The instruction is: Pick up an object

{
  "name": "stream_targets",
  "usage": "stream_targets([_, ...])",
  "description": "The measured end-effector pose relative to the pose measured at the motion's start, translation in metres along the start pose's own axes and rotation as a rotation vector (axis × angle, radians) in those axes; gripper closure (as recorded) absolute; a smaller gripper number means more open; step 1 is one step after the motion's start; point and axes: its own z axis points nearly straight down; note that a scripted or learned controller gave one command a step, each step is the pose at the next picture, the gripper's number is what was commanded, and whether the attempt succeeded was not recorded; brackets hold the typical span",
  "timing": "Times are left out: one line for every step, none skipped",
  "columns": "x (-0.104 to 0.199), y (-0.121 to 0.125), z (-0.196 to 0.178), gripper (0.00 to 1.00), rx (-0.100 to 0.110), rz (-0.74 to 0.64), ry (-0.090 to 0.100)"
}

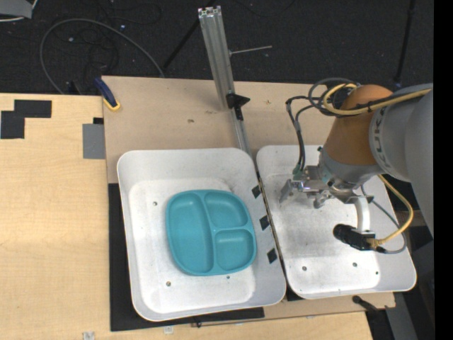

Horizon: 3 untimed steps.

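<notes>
Teal plate [210, 231] lies in left bin [141, 183], well apart from hand [306, 191].

Light wood bench [49, 211], black floor [127, 20] w/ cables [78, 41], metal post [218, 55].

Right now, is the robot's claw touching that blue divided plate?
Apart. The camera view shows the gripper over the right bin, while the teal divided plate lies in the left bin, with both bin edges between them.
</notes>
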Motion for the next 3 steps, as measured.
stream_targets([0.0,0.003,0.017,0.0,-0.01,0.0,0.0])
stream_targets([0.001,0.005,0.007,1.0,-0.017,0.003,0.003])
stream_targets([-0.004,0.008,-0.056,1.0,-0.011,0.0,-0.002])
